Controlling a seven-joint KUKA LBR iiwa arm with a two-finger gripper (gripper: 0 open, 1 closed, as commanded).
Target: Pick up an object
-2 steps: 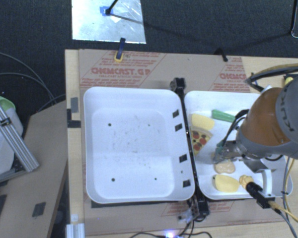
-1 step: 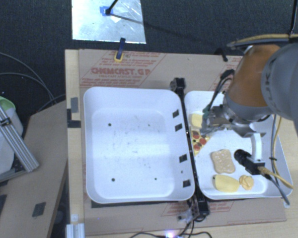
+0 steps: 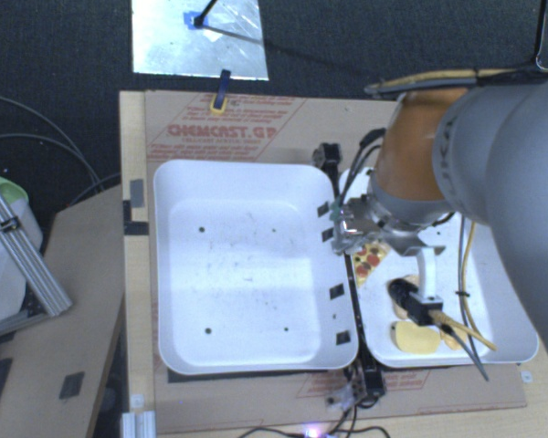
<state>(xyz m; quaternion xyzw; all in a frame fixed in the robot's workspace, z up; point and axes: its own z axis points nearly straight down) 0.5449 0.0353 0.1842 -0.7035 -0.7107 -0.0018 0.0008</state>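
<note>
You've got the tool [image 3: 361, 235] low over the right bin [image 3: 516, 340], just above the pizza slice [image 3: 369, 260] by its left wall; can't tell its opening. Slice looks light, stiff, flat and thin: pinch across an edge, expect slipping.

Brown bench board [image 3: 256, 121] under two white bins [image 3: 247, 272] side by side

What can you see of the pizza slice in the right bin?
The pizza slice looks like a small toy wedge, yellow with red round spots. It lies flat on the floor of the right bin, near the wall it shares with the left bin, just below the arm's wrist. Its upper end is hidden under the arm, so contact there is unclear.
</note>
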